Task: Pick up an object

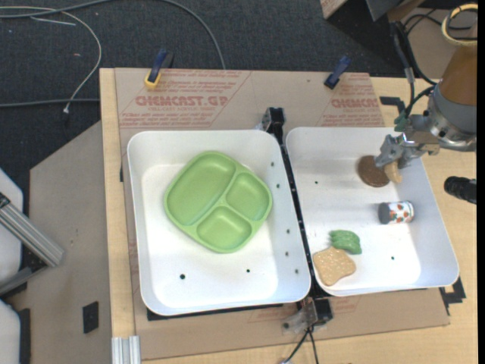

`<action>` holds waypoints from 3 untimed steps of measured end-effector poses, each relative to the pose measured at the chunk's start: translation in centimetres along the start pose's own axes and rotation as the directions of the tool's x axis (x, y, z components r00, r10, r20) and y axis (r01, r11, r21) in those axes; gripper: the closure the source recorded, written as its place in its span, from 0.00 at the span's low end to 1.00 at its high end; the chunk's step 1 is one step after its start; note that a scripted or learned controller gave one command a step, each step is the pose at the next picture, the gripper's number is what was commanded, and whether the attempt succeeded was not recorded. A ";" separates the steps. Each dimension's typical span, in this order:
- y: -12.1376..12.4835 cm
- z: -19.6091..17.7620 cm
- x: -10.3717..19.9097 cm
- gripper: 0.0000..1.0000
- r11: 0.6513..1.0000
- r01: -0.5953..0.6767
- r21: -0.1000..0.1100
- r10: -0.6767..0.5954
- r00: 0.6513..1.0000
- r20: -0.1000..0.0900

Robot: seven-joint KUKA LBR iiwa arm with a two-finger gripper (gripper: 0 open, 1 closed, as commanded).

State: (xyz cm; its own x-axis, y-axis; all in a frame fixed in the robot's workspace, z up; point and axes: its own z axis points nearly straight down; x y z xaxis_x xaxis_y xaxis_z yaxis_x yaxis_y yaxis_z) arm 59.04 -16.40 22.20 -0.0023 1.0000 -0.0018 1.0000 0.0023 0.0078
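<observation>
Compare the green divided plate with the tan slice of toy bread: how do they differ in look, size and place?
Colour: the green divided plate is light green; the tan slice of toy bread is speckled tan.
Size: the plate is far larger than the bread.
Form: the plate has three compartments; the bread is one flat piece.
Place: the plate lies in the left bin, the bread in the right bin, near its front edge.
Both lie flat, away from the end effector.

brown disc (371, 174) | flat | right bin, far part | under gripper (395, 158)
</observation>
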 end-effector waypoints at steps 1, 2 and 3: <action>0.1 -2.7 0.0 1.00 1.000 -0.001 0.003 0.001 1.000 -0.001; 1.0 -2.2 6.4 1.00 1.000 0.005 0.009 -0.005 1.000 -0.006; 1.7 -1.7 10.8 1.00 1.000 0.003 0.010 -0.003 1.000 -0.004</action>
State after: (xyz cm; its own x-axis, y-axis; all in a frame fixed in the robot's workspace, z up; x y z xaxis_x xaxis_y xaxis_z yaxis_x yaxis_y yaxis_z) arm 60.73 -5.62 23.93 -0.0054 1.0000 0.0025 1.0000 0.0054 -0.0025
